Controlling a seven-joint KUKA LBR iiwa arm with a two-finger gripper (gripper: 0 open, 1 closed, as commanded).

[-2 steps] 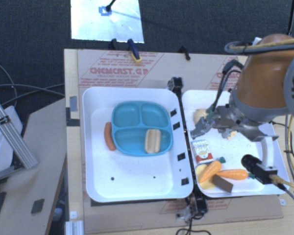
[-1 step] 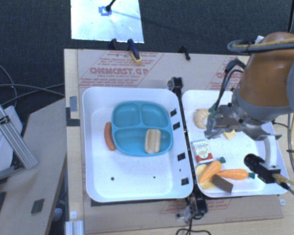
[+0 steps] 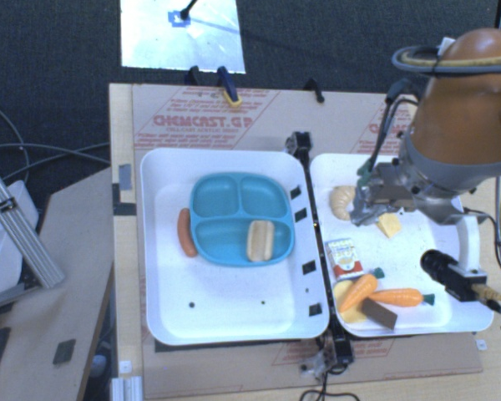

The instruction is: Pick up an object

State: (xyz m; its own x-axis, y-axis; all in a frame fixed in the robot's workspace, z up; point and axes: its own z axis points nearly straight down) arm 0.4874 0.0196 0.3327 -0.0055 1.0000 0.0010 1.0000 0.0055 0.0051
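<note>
Light: you get bright, even overhead light; glare on white bins (image 3: 234, 328)
Focus: slightly soft throughout; shadows faint

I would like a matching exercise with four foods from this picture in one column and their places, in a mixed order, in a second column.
Things:
1. sausage
2. bread roll
3. croissant
4. brown block

Places:
A. in the blue plate
B. right bin, near the front edge
C. left bin, beside the plate
D. right bin, next to the gripper

Pairs: 1-C, 2-A, 3-D, 4-B
</note>
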